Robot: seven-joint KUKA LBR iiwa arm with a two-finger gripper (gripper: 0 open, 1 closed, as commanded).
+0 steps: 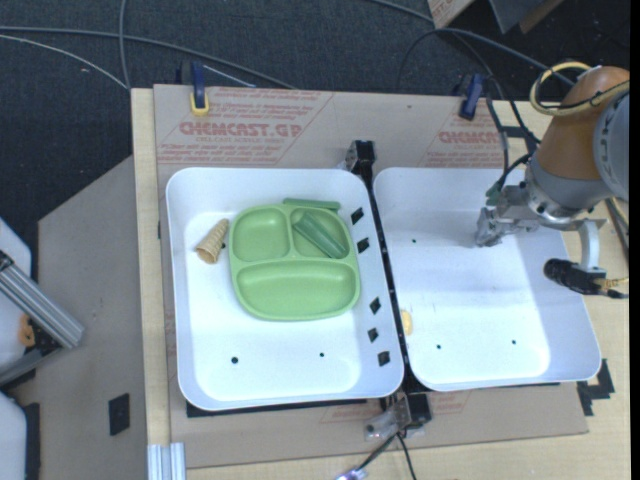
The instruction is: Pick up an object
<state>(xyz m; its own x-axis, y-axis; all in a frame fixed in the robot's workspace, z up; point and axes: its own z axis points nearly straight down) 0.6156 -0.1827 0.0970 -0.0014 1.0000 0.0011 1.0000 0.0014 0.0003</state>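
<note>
A green divided plate lies in the left bin, with a dark green flat piece resting in its upper right compartment. A tan waffle cone lies on the bin floor just left of the plate. A small yellowish object sits at the left wall of the right bin. My gripper hangs over the upper right part of the right bin, far from all of these, with nothing seen between its fingers.
Black clips hold the divider between the two bins. Blue clamps pin the cardboard sheet at the back. Cables trail off the arm at the right bin's right edge.
</note>
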